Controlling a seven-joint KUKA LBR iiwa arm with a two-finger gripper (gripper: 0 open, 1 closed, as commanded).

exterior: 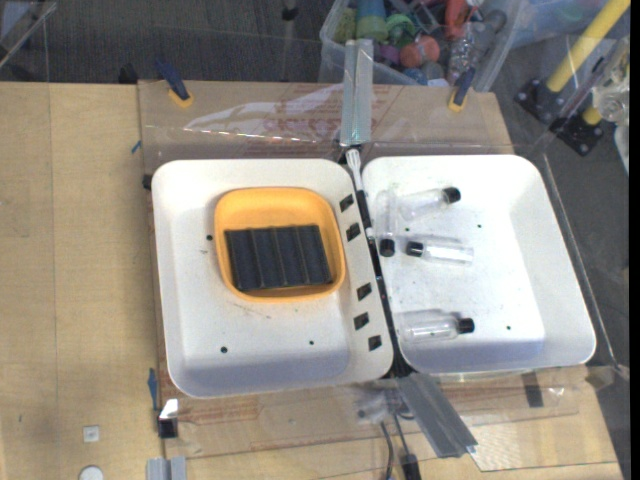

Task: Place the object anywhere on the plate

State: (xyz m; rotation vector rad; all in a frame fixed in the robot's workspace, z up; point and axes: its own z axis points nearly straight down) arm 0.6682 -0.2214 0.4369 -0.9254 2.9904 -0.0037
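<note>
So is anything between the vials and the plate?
Only the bins' raised rims down the middle stand between the vials in the right bin and the plate. A dark ridged block covers much of the plate.

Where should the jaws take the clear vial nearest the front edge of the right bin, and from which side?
Grip the front vial at mid-body, coming straight down from above. It lies flat, long axis running left to right with its black cap to the right, so set the jaws across the narrow clear barrel. It lies apart from the other vials, which probably leaves room.
</note>
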